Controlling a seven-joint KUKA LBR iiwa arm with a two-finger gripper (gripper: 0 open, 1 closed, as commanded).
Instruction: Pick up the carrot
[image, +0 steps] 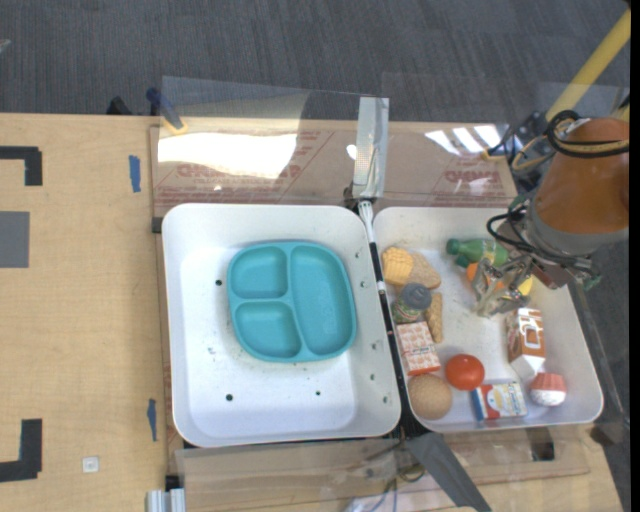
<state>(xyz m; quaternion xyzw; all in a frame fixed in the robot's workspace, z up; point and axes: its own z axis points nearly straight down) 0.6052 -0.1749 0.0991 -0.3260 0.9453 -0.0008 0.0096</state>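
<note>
Carrot (468, 255) lay in the upper part of the right bin (590, 395), with its green top pointing to the left and its orange body running down and to the right, partly hidden under the gripper (503, 281). The gripper hung low over that same corner of the bin, just beside the carrot and perhaps touching it; the view did not let one say which. Whether the gripper was released, clenched or grasping something could not be told, because its metal parts and cables were mixed together in a blur. Above it, the orange band (588, 185) of the arm stood at the right edge of the view. Other toy foods were spread in the same bin. A yellow corn cob (398, 264) lay near the upper left wall, and a grey round lid (415, 297) was just below it. A red and white packet (417, 347) lay under the lid, and a tan ball (431, 396) was at the lower left. A red tomato (464, 372) sat just beside the ball, well apart from the carrot. A small carton (526, 333) stood near the right wall, below the gripper. The left bin (185, 330) held a teal divided plate (293, 300) in its middle.
</note>
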